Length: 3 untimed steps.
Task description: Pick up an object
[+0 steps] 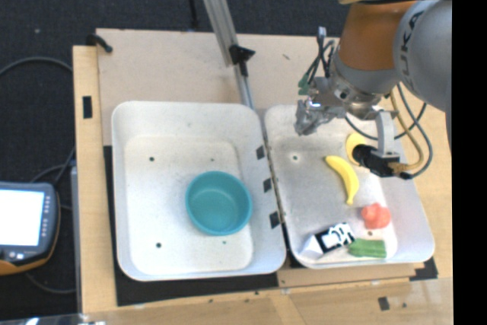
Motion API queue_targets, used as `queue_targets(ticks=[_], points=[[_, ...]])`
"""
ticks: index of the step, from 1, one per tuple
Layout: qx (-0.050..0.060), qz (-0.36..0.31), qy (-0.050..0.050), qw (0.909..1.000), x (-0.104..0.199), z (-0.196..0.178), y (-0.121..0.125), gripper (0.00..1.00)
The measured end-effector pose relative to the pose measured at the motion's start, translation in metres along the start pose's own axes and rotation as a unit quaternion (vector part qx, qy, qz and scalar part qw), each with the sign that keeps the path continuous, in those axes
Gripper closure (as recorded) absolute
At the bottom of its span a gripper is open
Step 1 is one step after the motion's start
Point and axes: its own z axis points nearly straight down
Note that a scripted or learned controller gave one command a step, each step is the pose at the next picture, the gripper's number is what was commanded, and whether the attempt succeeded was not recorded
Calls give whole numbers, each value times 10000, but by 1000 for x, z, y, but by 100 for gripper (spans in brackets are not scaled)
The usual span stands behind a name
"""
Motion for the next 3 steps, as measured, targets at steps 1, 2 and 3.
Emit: queue_targets(ticks=[1,2,3], points=[[2,-1,4,10000,40,2,-30,100],[-2,-16,14,10000,92,-5,-50,100],[3,-6,6,10000,131,-1,-76,100]])
